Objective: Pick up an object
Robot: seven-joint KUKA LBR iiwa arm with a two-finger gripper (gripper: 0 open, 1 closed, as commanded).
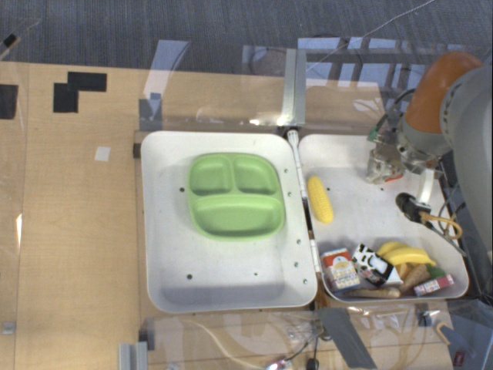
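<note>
A yellow corn cob (320,199) lies in the right bin (347,230) near its left wall. Along that bin's front edge sit a yellow banana (406,254), a small black-and-white toy (372,263), a red-and-white packet (337,269), a brown stick-like item (370,291) and a small red-labelled item (434,284). My gripper (383,168) hangs over the far right part of the right bin, below the orange band (435,91). It is well apart from the corn and from the pile at the front. Nothing shows between its fingers.
The left bin (166,230) holds a green divided plate (235,195). A metal divider (296,176) runs between the bins. Black and yellow cables (422,210) trail along the right bin's right wall. Wooden bench surface (69,230) stretches to the left.
</note>
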